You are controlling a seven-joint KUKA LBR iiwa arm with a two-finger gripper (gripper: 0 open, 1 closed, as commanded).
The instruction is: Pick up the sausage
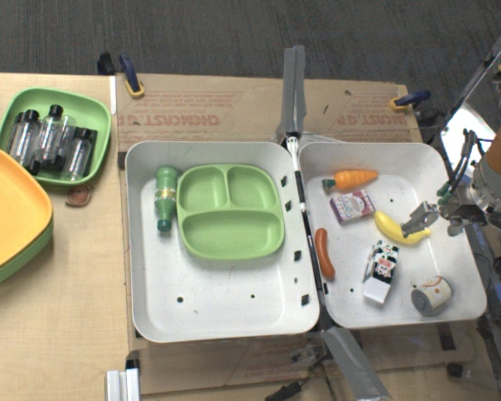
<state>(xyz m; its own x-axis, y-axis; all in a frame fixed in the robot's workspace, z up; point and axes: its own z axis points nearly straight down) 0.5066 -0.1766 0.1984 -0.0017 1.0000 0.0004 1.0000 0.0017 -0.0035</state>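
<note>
Mug [432,295] on its side sits nearest, bottom right corner of right bin [401,316]. Gripper [419,220] over the banana [399,230], fingers look slightly apart, nothing between them. Milk carton [382,271] just below. Sausage [324,252] lies by the bin's left wall, well apart from gripper. Carrot [352,178] near top.

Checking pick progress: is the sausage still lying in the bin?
Yes. The sausage lies flat in the right bin by its left wall, apart from the tool.
</note>
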